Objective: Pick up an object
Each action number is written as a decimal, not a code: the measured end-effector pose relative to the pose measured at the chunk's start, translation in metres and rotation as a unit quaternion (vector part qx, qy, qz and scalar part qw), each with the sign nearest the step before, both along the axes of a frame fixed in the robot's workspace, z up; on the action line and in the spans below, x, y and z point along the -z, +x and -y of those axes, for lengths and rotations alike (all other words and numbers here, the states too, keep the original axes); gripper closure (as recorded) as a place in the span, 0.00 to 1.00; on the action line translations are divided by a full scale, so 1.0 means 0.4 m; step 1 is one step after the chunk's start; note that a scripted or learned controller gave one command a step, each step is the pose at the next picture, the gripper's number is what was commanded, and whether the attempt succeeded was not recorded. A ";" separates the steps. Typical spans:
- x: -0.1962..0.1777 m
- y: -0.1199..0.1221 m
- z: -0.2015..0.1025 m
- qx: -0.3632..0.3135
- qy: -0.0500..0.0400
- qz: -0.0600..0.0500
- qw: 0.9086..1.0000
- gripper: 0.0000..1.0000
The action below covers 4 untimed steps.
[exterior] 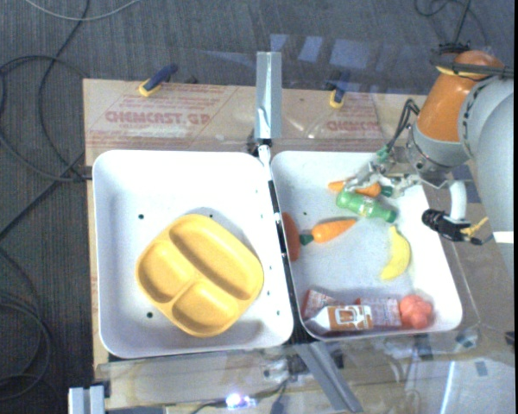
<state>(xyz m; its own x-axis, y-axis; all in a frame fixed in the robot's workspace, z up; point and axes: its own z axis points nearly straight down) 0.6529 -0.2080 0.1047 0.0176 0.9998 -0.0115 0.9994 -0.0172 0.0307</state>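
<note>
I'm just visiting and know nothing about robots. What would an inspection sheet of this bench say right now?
Surface: two white bins, left bin and right bin, side by side on a board.
Job's things: right bin holds a green bottle, carrot, banana, red ball, flat packet.
Clutter: yellow divided tray in the left bin.
Grippers: gripper low over the green bottle.
Cables: black cables on the floor.
Surroundings: dark carpet.
</note>
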 end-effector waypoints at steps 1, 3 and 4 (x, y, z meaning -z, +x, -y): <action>0.017 0.035 -0.008 -0.036 0.005 -0.012 0.999 0.00; 0.008 0.030 -0.014 -0.052 0.002 -0.021 0.998 1.00; -0.307 0.041 -0.163 -0.025 0.005 -0.015 1.000 1.00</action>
<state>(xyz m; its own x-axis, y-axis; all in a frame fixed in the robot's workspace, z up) 0.6693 -0.1430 0.2277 -0.0319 0.9995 -0.0015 0.9995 0.0319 0.0015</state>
